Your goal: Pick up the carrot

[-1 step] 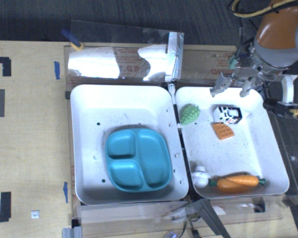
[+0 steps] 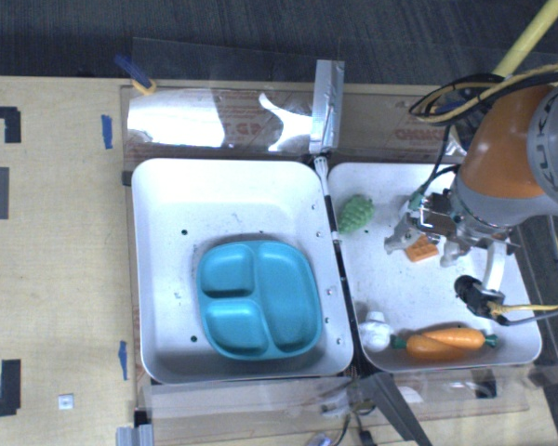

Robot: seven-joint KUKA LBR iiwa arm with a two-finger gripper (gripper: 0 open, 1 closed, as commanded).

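The carrot [image 2: 445, 342], orange with a green stub at each end, lies flat along the front wall of the right bin [image 2: 381, 277]. My gripper [image 2: 418, 237] hangs over the upper middle of that bin, well behind the carrot and slightly to its left. A small orange block [image 2: 422, 250] lies right at the gripper's tip; whether it is held is unclear. The grey arm with its orange band [image 2: 502, 161] comes in from the right.
A green leafy toy [image 2: 356, 214] rests near the right bin's back left corner. A small white object [image 2: 374, 329] lies just left of the carrot. The left bin [image 2: 158, 249] holds a blue divided plate [image 2: 259, 297]. A black cable end [image 2: 472, 293] dangles above the carrot's right part.
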